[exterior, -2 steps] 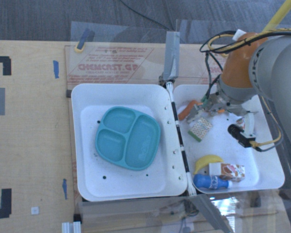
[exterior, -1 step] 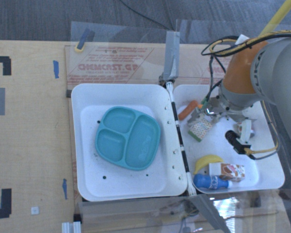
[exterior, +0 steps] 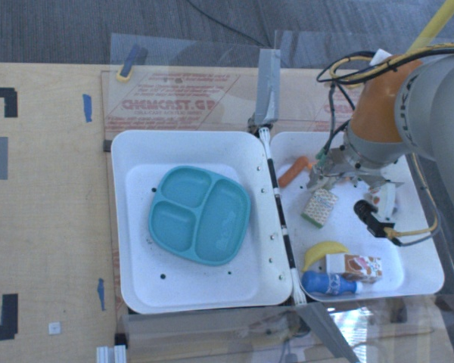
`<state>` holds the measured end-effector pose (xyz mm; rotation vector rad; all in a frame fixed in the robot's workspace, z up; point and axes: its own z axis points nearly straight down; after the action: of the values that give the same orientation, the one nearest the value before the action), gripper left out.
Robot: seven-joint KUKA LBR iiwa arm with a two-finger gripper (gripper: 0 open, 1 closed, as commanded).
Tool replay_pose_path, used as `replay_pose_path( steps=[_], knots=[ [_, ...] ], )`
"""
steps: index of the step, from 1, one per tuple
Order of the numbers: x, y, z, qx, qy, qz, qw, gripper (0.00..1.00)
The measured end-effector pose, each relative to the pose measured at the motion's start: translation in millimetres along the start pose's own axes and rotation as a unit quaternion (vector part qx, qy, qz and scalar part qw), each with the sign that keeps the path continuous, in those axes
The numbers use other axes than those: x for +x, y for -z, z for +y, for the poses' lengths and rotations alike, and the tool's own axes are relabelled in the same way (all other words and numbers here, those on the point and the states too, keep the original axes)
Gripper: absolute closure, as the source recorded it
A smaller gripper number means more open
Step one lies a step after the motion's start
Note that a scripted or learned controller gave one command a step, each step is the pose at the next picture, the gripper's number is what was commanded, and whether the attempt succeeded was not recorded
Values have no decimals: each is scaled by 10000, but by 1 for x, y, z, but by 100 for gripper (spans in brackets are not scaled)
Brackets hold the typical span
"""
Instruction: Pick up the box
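Two white bins side by side: left bin (exterior: 129,203) with a teal divided plate (exterior: 200,214). In the right bin (exterior: 424,271), gripper (exterior: 334,174) low over a small patterned box (exterior: 318,206); finger state impossible to tell. Nearby, an orange carrot (exterior: 294,171), banana (exterior: 324,252), blue bottle (exterior: 329,284), small carton (exterior: 354,265).

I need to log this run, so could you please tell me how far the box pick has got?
Done: the arm has reached over the right bin. In hand: the tool hovers just above a small speckled packet. Left: the box lies untouched by the banana and blue bottle.
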<state>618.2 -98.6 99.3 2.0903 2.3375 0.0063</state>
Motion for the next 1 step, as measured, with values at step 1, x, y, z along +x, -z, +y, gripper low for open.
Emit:
replay_pose_path(
  steps=[1],
  knots=[
    [0,0,0,3,1,0,10000,0]
  ],
)
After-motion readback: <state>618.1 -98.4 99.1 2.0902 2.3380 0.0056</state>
